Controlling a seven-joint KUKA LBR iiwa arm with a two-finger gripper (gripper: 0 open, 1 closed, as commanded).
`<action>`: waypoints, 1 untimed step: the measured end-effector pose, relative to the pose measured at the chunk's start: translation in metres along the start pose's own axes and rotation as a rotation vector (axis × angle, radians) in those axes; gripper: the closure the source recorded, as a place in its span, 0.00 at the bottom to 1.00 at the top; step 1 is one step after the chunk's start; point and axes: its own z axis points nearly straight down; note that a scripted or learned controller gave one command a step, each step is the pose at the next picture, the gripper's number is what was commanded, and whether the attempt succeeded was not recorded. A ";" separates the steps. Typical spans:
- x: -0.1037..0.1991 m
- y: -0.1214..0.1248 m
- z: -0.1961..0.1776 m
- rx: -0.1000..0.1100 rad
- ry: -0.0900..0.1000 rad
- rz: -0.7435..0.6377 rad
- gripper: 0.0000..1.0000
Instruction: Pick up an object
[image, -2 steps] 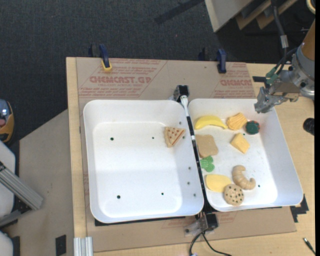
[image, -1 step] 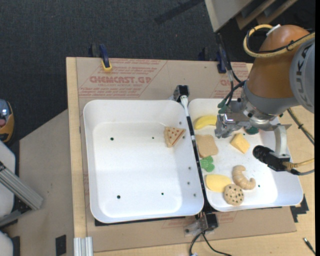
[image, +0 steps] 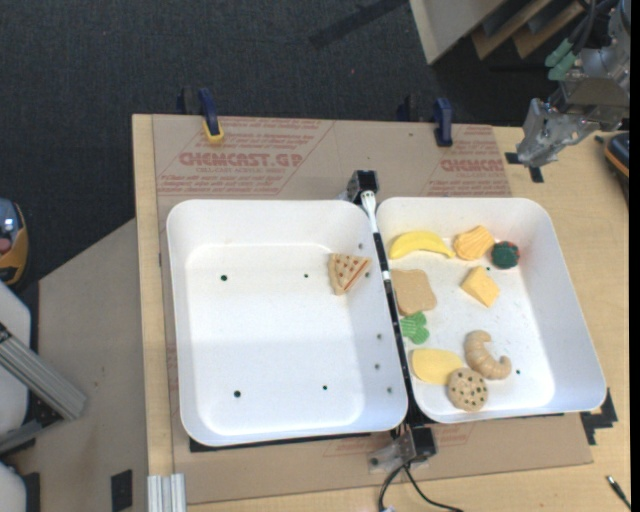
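My gripper (image: 540, 135) hangs high at the far right, beyond the back corner of the right bin (image: 565, 300), away from every object. In that bin lie a banana (image: 420, 244), an orange piece (image: 474, 242), a red and green fruit (image: 504, 255), a yellow cheese wedge (image: 481, 287), a brown bread slice (image: 413, 291), a green bit (image: 413, 327), a yellow slice (image: 434, 365), a croissant (image: 486, 354) and a cookie (image: 466, 389). A triangular waffle-like wedge (image: 347, 271) lies alone in the left bin (image: 200, 300), near its right wall.
The two bins meet along a black-and-white divider rod (image: 380, 260). They rest on a cardboard sheet (image: 250, 155) held by two blue clamps (image: 210, 115) at the back. A wooden surface (image: 600, 220) runs along the right.
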 end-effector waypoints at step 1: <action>0.078 -0.058 0.105 0.036 0.004 -0.007 1.00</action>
